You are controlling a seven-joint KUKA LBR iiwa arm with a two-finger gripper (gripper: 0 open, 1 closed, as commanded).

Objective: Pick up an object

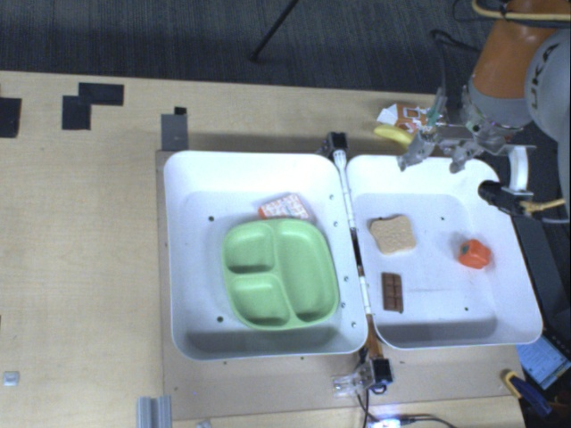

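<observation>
In the right bin [500, 324] lie a tan slice of bread [393, 234], a brown chocolate bar [393, 292] and a small orange-red fruit [475, 254]. My gripper [435, 157] hovers over the far rim of that bin, above and behind the bread. Its two fingers [412, 157] are spread apart with nothing between them. The left bin [183, 239] holds a green divided plate [279, 273] and a red-and-white packet [285, 207] just behind it.
On the bench behind the right bin, close to the gripper, sit a yellow banana-like piece [393, 134] and a small wrapper [401, 114]. A black clip [336, 141] marks the seam between the bins. Cables [375, 377] lie at the front edge.
</observation>
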